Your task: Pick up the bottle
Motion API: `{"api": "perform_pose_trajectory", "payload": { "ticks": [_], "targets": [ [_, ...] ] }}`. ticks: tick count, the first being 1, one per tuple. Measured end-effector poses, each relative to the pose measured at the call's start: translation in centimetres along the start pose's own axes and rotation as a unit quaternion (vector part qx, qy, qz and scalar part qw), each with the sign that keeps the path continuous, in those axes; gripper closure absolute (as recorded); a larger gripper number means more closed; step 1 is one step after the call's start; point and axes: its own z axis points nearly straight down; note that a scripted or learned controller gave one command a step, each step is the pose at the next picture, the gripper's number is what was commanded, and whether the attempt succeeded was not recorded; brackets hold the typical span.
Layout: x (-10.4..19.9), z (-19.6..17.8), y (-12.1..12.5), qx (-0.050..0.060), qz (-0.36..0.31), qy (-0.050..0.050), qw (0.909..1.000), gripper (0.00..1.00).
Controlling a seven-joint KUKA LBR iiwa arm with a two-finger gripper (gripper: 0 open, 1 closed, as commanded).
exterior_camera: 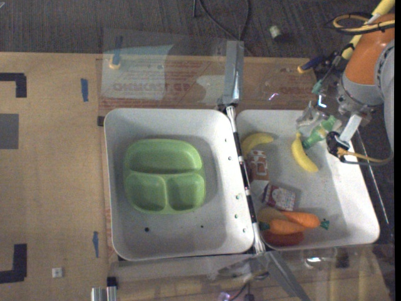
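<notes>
The desk is seen as a brown surface carrying two shallow white bins side by side. The left bin occupies the centre of the frame and contains a green divided tray, which rests flat, towards the bin's left half. The right bin lies at the right of the frame.

The arm, grey with an orange band, enters at the upper right, and the gripper is positioned over the upper part of the right bin. A clear bottle with a green section is seen at the jaws, tilted, just above the upper end of a banana. The jaws appear closed on the bottle, though the contact is partly blurred.

A second yellow fruit lies at the right bin's upper left. Below it a small packet and a red-and-white packet are seen. Two carrots lie at the lower edge, close together.
</notes>
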Motion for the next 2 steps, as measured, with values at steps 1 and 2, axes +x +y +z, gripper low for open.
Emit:
{"api": "perform_pose_trajectory", "payload": {
  "ticks": [1, 2],
  "targets": [
    [-2.0, -0.9, 0.8, 0.001, 0.230, -0.001, 0.9732, 0.00],
    [-1.4, -2.1, 0.8, 0.005, 0.225, 0.000, 0.9743, 1.00]
  ]
}}
